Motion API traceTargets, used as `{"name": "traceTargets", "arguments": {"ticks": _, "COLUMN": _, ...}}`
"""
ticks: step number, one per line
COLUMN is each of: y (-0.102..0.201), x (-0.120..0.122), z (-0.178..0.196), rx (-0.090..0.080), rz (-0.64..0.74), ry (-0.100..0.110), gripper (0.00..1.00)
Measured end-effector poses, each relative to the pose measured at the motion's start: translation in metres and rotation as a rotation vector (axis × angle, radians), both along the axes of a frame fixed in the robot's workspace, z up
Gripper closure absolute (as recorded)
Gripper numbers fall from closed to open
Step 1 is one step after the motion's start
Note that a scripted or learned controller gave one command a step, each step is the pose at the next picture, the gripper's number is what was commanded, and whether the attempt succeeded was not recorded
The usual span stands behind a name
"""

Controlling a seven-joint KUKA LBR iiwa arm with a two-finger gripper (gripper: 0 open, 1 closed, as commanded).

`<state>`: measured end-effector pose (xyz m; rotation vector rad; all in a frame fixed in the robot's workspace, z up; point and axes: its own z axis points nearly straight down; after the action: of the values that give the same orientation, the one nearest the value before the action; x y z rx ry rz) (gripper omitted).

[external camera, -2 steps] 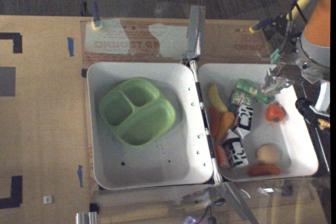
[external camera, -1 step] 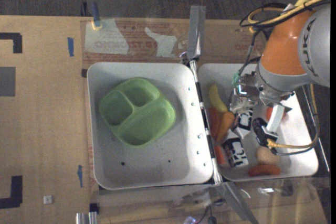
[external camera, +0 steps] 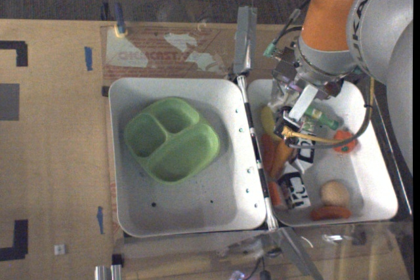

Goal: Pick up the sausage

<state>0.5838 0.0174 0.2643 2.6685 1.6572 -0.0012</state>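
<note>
The sausage (external camera: 331,212) is a short reddish-brown link lying near the front wall of the right bin (external camera: 380,200), just below a pale round bun-like piece (external camera: 335,193). My gripper (external camera: 299,172) hangs over the left half of that bin. It is open, and its black-and-white fingertips (external camera: 295,192) stand apart with nothing between them. The sausage lies to the right of the gripper, a short gap away and untouched.
An orange carrot-like piece (external camera: 281,154), a yellow piece (external camera: 267,120) and a small red piece (external camera: 275,193) lie along the right bin's left wall. A red tomato-like item (external camera: 345,141) sits at mid right. The left bin (external camera: 131,206) holds a green divided plate (external camera: 172,139).
</note>
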Motion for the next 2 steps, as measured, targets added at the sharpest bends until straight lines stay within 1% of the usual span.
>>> {"name": "traceTargets", "arguments": {"ticks": 1, "y": 0.087, "x": 0.003, "z": 0.018, "rx": 0.0, "rz": -0.26, "ry": 0.0, "gripper": 1.0}}
{"name": "traceTargets", "arguments": {"ticks": 2, "y": 0.143, "x": 0.026, "z": 0.027, "rx": 0.002, "rz": -0.755, "ry": -0.001, "gripper": 1.0}}
